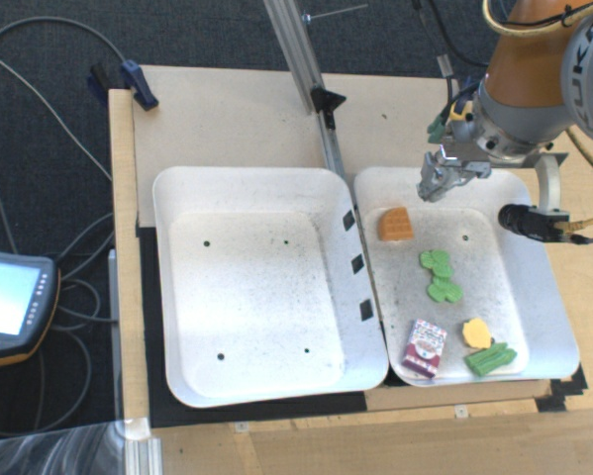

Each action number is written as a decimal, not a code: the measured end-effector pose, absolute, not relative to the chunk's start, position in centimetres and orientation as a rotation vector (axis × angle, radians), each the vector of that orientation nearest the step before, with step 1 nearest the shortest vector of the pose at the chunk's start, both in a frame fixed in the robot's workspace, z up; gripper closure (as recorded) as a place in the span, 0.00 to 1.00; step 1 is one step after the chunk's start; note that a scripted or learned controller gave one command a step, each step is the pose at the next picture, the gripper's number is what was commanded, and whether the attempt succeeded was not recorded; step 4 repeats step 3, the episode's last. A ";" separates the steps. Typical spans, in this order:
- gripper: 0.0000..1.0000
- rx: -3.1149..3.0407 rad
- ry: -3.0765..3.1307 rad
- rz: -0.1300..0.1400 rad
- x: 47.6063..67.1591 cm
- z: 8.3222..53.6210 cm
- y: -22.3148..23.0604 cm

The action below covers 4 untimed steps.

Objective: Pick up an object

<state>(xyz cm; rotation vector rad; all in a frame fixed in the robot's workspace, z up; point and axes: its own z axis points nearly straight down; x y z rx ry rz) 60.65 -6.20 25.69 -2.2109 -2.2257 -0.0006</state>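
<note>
Gripper (436, 182) above right bin (534, 295), back edge; finger state impossible to tell. Nearest candidate: orange block (396, 224) (roughly square, no marked long axis), just beside, toward front-left, on bin floor.

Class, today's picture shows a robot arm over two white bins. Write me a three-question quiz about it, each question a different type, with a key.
1. True or false: the orange block lies in the left bin.
2. Which object lies nearest the gripper? A) pink box B) orange block C) yellow piece
3. Fill in: the yellow piece touches a ____ object at the right bin's front edge.

Key: 1 false; 2 B; 3 green.
</note>
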 end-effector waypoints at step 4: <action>1.00 -2.213 -2.230 -0.006 61.6 24.8 9.2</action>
